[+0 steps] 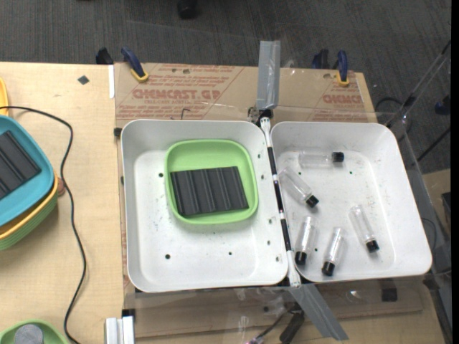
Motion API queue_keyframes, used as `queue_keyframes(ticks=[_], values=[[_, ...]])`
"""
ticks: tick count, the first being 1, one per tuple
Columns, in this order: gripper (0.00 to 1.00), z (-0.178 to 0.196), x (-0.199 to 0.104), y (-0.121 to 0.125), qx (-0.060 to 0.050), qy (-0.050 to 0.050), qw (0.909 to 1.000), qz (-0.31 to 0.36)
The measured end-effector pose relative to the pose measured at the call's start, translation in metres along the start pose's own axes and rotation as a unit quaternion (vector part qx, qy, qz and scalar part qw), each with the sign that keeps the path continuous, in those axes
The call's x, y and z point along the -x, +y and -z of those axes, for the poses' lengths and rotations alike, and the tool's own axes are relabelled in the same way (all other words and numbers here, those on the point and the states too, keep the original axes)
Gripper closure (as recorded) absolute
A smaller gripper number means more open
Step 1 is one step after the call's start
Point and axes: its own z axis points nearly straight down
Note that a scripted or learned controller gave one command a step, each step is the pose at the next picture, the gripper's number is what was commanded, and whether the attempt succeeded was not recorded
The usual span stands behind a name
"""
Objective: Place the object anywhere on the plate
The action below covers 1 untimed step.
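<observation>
1. Nearest to the camera, two small clear vials (332, 251) with black caps lie side by side at the front of the right bin (410, 192), caps toward the front wall.
2. Three more vials of the same kind lie in this bin: one to the right, one close to the wall between the bins, one at the back. All five lie flat and well apart from the green plate (211, 152).
3. This plate stands in the left bin (130, 213), a little toward the back, and it carries a dark ribbed pad (212, 190).
4. I judge that the object is one of these vials; the task is not yet begun.
5. About my tool, I cannot tell if it is spread or pressed together.
6. Each vial looks light, stiff and smooth, so I expect it rolls and slips easily, and perhaps it cracks under hard pressure.
7. I think the best hold is across the middle of the body, pinching its narrow width gently and not the cap.
</observation>
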Motion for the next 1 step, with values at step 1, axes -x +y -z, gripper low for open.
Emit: queue_keyframes(ticks=[1], values=[[0.0, -0.0003, -0.0256, 0.0064, 0.0, 0.0, 0.9998, -0.021]])
